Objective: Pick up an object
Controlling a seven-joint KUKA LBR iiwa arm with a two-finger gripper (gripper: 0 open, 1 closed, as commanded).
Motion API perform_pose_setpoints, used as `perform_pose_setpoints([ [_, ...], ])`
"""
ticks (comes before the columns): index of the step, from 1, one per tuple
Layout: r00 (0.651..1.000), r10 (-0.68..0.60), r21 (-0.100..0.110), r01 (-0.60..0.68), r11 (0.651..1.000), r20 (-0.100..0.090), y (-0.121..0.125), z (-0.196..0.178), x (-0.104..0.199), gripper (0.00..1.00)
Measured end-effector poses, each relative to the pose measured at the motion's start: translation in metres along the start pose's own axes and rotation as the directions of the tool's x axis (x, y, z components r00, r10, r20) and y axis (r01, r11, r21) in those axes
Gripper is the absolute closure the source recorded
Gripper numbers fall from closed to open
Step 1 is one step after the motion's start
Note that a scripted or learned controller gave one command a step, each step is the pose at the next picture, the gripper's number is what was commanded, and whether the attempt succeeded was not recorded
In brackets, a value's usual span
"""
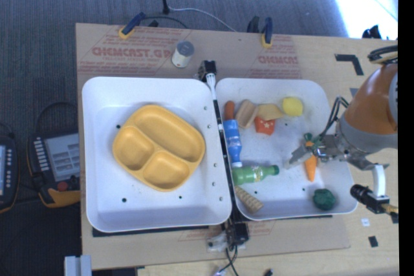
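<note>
1. Reaching into the shallow white right-hand bin (275, 88), the grey, orange-banded arm (372, 110) has lifted nothing.
2. Its two-finger gripper (304, 150) stands spread inside that bin.
3. The small orange toy carrot (311, 168) lies ungrasped just beside the fingertips; closing and lifting remain.

- Grey arm (378, 132) with a wide orange band (rounded, glossy)
- Dark cables (336, 114) looping beside the wrist
- Slim metallic gripper (303, 150)
</note>
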State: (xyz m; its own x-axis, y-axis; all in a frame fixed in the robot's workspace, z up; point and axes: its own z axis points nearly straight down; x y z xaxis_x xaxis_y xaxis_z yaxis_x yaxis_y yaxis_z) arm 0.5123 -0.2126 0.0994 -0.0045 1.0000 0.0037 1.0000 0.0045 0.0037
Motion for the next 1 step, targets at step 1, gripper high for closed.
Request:
perform_pose_setpoints([
  [1,1.000,0.002,0.001,-0.002,1.000,0.004,-0.0010,-0.0086,-0.0016,1.00],
])
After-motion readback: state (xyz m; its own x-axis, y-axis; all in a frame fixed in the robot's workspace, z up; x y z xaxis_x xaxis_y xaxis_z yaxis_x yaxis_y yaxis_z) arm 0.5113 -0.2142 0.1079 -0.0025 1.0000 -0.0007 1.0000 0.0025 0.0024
